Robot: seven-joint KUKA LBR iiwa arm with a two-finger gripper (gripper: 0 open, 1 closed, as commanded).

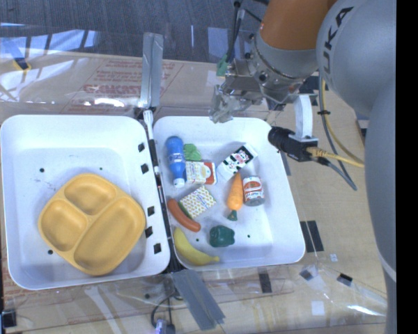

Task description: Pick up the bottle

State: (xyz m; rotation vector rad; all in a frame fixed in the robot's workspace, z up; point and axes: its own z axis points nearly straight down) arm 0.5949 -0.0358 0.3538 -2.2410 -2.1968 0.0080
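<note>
A blue bottle (175,160) with a white label lies on its side in the right bin (282,193), near that bin's left wall and back end. My gripper (223,110) hangs over the back rim of the right bin, up and to the right of the bottle and well apart from it. Nothing shows between its fingers.
The right bin also holds a green item (191,152), a small carton (200,172), a black-and-white carton (237,160), a carrot (235,192), a can (253,191), a checkered block (197,201), a sausage (183,216), a banana (191,250) and a green pepper (221,236). A yellow divided tray (90,221) lies in the left bin (21,145).
</note>
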